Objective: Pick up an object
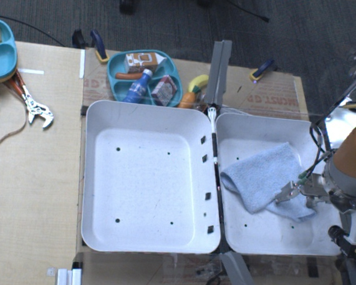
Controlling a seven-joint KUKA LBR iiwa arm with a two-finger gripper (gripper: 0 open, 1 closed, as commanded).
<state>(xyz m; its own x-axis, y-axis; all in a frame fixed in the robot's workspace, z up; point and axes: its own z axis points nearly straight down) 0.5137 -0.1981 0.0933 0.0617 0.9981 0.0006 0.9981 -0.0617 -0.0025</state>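
Blue cloth [264, 173], one, in right bin [244, 239].

Materials, surface finish
Blue towel [264, 176] seen as soft matt cloth; both white bins [101, 162] as smooth plastic; wrench [36, 110], upper left, as shiny metal; bench [21, 205] as matt wood.

bench [29, 187] | two white bins [146, 179] | teal tray [118, 83] | wrench [38, 111]
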